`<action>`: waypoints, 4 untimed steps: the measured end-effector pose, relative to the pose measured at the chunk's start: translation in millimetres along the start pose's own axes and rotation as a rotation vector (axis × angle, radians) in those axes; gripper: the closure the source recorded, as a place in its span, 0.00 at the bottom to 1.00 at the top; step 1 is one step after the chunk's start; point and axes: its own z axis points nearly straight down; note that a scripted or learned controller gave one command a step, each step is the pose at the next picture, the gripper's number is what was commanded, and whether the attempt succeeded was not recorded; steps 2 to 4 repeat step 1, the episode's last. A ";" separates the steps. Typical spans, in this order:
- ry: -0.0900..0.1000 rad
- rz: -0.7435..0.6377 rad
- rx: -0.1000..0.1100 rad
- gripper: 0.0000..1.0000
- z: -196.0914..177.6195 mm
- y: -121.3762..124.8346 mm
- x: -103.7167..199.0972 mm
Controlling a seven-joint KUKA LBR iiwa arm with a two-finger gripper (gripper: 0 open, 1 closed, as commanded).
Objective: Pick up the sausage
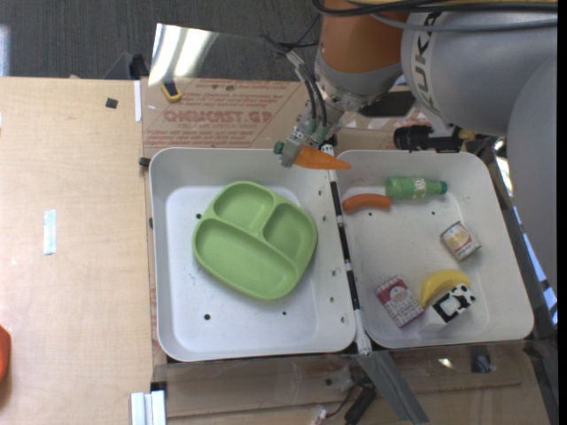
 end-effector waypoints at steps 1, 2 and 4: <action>0.003 0.025 0.002 1.00 -2.6 -49.9 58.3; 0.003 0.025 0.002 1.00 -2.6 -49.9 58.3; 0.003 0.025 0.002 1.00 -2.6 -49.9 58.3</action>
